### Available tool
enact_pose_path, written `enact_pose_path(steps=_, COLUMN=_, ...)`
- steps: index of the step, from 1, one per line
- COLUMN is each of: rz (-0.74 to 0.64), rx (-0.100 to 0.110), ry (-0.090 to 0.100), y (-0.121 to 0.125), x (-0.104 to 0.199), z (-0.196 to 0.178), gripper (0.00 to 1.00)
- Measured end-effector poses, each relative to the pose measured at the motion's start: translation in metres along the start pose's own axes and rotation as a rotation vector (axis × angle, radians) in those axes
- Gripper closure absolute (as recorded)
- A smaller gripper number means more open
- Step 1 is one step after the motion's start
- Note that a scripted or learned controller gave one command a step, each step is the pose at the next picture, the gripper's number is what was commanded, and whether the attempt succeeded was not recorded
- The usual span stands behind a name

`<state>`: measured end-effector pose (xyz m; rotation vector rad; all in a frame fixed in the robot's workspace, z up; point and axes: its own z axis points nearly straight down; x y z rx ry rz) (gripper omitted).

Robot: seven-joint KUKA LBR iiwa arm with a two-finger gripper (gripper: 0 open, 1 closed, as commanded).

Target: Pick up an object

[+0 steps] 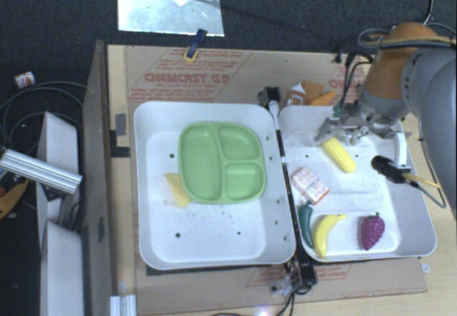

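Grey arm (pixel 432 90) from the right — orange band (pixel 396 58) above, pincer (pixel 341 135) downward.

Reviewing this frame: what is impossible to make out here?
- Camera view: whether the claw touches the yellow corn; the wrist above hides the contact.
- Camera view: yellow piece, right edge hidden by the green plate.
- Camera view: small box, print too small to read.
- Camera view: dark green item, too blurred to identify.

- Left bin (pixel 164 245): green plate (pixel 221 162) fills the middle; yellow piece (pixel 176 190) against its left rim, possibly tucked under. Near strip bare.
- Right bin (pixel 408 211): box (pixel 309 185), banana (pixel 325 230) and grapes (pixel 370 230) crowd the near side; mid-right floor bare.
- Far end blocked by end effector (pixel 343 135) over yellow cob (pixel 340 155).
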<state>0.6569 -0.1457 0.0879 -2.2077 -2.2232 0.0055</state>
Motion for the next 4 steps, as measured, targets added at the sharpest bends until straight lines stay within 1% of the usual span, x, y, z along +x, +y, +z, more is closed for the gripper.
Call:
enact_pose_path(steps=1, rz=-0.001, rx=-0.015, ry=-0.005, y=0.004, x=-0.003, z=-0.02, gripper=1.0)
enact_pose_path(steps=2, rz=-0.001, rx=-0.014, ry=-0.005, y=0.004, x=-0.003, z=-0.019, gripper=0.0)
enact_pose_path(steps=3, rz=0.006, rx=-0.006, ry=-0.002, y=-0.029, x=0.019, z=0.005, gripper=0.0)
enact_pose_path(steps=4, rz=0.005, rx=-0.014, ry=-0.004, y=-0.026, x=0.018, z=-0.008, gripper=1.0)
